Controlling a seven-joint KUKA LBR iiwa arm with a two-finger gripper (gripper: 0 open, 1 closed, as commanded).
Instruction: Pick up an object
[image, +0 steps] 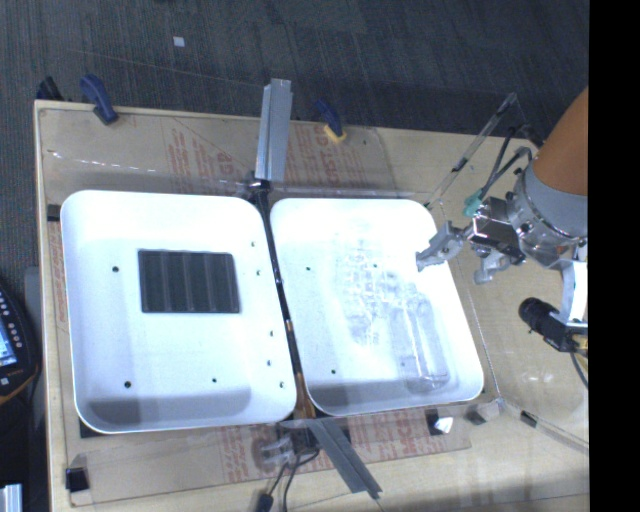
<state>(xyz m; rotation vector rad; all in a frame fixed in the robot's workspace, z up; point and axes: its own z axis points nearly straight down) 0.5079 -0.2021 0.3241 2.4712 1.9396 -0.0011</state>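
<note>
- The gripper (455, 252) hung over the right edge of the right bin (300, 300), at about three o'clock from the bin's centre, well above the floor of it.
- Whether it was open or closed I could not tell; the glare washed that part out, and nothing could be seen caught in it.
- The thing to pick looked like a clear plastic bottle (420, 345) lying flat towards the bin's five o'clock corner, though it was faint enough that I may have misread it.
- To do this well, the arm should have come in towards seven o'clock, lined up across the bottle's narrow width, and gone fully down before closing.
- The left bin (80, 300) carried a dark ribbed panel (189, 281).
- Red printing ran over the bench (150, 150), too small to read; no label showed on the bottle.
</note>
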